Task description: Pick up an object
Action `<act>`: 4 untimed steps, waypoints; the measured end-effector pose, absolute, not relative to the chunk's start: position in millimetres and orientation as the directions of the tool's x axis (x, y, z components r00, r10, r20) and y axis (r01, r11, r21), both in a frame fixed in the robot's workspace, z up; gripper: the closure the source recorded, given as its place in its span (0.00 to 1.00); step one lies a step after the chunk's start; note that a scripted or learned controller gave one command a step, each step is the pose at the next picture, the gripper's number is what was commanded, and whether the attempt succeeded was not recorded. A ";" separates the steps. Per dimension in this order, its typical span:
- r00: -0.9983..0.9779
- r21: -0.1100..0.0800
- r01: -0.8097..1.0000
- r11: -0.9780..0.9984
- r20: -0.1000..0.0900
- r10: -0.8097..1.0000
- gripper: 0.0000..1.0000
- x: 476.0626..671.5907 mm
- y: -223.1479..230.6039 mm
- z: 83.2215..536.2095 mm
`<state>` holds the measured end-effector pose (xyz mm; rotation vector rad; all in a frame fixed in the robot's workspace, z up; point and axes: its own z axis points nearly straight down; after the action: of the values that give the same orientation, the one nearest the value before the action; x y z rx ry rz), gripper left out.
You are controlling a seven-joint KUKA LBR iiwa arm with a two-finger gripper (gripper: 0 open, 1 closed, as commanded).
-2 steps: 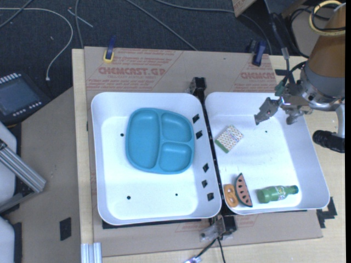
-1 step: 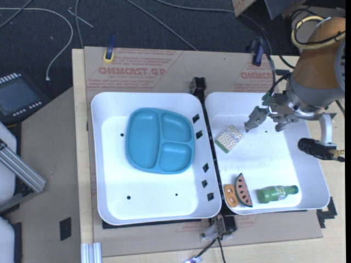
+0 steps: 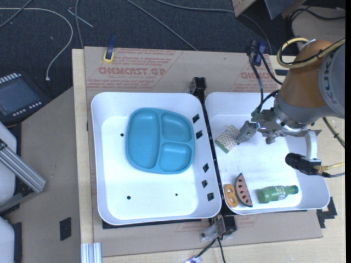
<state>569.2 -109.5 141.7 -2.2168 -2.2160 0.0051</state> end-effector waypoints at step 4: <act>0.000 0.007 1.000 0.000 -0.001 1.000 1.00 585.9 -116.9 204.1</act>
<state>585.9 -116.9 204.1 -2.2249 -2.2259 -0.0058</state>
